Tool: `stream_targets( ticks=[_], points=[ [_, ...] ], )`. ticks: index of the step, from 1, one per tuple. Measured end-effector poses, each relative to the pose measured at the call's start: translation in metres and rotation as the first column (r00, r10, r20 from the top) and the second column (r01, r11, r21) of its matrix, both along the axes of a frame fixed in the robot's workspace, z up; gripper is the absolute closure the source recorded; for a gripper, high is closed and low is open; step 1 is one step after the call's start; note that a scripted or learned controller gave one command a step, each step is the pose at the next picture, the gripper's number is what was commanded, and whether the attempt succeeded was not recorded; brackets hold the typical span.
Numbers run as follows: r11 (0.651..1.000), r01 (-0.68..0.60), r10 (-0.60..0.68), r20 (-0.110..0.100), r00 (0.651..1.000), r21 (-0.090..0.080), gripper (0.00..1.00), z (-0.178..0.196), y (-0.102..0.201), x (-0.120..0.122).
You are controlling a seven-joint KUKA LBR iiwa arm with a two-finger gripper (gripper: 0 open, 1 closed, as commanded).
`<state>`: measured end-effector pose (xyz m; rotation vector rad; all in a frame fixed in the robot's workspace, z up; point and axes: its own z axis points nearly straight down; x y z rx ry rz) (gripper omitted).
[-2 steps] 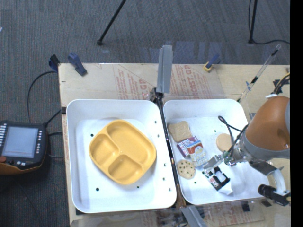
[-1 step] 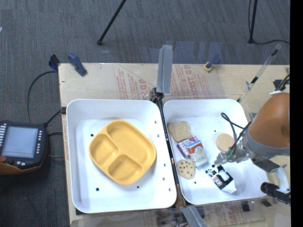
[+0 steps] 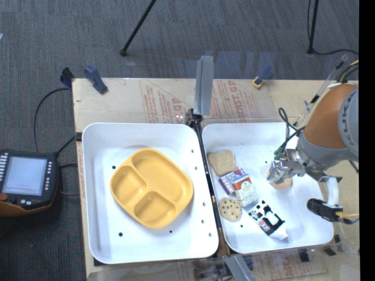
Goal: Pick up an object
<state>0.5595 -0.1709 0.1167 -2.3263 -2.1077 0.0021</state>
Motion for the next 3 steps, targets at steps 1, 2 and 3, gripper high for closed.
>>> stream_targets(
  ticks=[1, 2, 3],
  points=[
    [1.000, -0.001, 0.001, -0.001, 1.000, 0.000, 0.00, 0.000, 0.000, 0.000],
    [0.998, -0.063, 0.063, -0.006, 0.998, 0.004, 0.00, -0.032, -0.035, -0.087],
    [0.999, -0.050, 0.050, 0.000, 0.999, 0.001, 0.00, -0.030, -0.028, -0.024]
  ],
)
